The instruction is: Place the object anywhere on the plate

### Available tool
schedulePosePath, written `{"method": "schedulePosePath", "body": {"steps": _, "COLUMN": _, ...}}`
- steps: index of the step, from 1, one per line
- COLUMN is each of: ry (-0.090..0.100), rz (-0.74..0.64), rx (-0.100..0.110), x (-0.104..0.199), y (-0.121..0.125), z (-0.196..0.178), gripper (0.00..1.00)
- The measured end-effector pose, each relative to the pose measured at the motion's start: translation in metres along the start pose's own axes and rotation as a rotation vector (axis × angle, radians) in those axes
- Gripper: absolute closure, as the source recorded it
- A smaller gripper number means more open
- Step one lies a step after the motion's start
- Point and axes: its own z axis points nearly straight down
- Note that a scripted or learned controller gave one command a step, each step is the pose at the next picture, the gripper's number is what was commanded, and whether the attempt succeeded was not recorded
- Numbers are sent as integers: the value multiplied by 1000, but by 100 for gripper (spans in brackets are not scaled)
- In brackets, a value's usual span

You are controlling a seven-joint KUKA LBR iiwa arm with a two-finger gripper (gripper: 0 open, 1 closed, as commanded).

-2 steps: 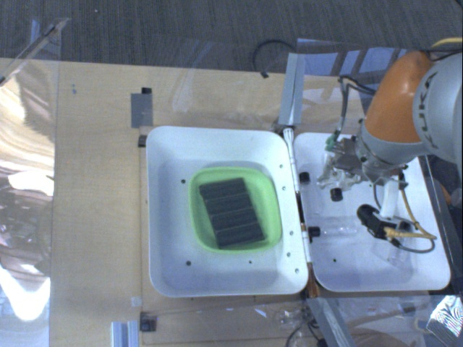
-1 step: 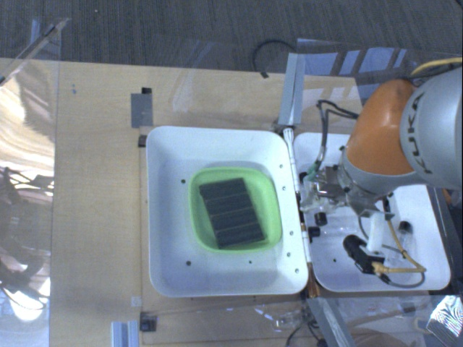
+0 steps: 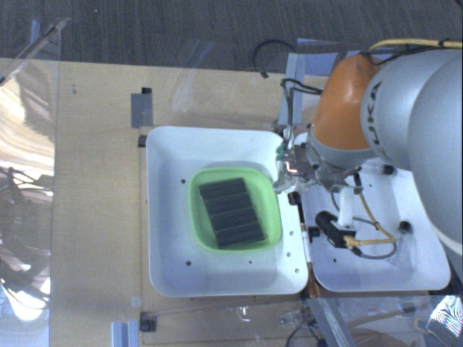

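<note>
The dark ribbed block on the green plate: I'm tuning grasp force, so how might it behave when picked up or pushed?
The dark ribbed block looks flat and slab-like, so it probably slides rather than rolls or tips. Its grooved top suggests decent grip. The green plate has a raised rim that would likely stop a push.

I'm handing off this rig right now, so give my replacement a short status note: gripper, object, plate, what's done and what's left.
Gripper: the grey arm with the orange band hangs over the seam between the two bins, at the green plate's right rim; the wrist hides the fingertips.
Object: the dark grey ribbed rectangular block lies flat inside the square lime-green plate, tilted slightly.
Plate: sits in the left white bin.
Done: the block looks placed on the plate.
Left: probably just move the arm away and confirm.
</note>
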Motion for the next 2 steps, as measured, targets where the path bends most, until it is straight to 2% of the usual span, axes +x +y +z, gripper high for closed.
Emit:
{"method": "schedulePosePath", "body": {"steps": 1, "ry": 0, "rz": 0, "rx": 0, "x": 0, "y": 0, "z": 0, "gripper": 0}}
{"method": "schedulePosePath", "body": {"steps": 2, "ry": -1, "rz": -51, "rx": -2, "x": -48, "y": 28, "z": 0, "gripper": 0}}
